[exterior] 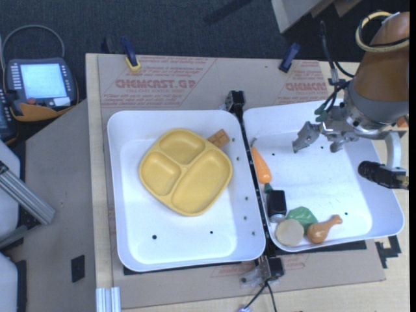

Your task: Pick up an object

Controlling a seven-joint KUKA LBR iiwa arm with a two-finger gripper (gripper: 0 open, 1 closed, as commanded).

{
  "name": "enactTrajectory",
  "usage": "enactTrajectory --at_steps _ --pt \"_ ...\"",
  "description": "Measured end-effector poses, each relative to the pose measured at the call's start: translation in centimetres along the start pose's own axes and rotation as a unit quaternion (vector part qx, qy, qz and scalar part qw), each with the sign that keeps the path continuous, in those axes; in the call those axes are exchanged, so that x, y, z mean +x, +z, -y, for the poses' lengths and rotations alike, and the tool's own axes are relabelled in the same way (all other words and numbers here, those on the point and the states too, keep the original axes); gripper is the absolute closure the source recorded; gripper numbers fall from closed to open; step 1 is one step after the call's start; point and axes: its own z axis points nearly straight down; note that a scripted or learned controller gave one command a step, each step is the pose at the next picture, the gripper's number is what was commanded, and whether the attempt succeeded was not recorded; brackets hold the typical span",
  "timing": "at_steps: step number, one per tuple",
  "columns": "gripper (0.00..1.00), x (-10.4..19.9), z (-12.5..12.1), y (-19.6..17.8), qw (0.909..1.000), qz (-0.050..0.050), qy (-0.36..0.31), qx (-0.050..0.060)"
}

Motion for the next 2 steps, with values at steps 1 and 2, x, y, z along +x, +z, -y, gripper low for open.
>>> enactTrajectory --at_steps 1,2 --pt "0.0 -0.2 -0.1 6.4 1.0 0.0 0.0 0.001" --pt "0.0 -0.3 0.0 10.7 1.0 0.0 0.0 0.0"
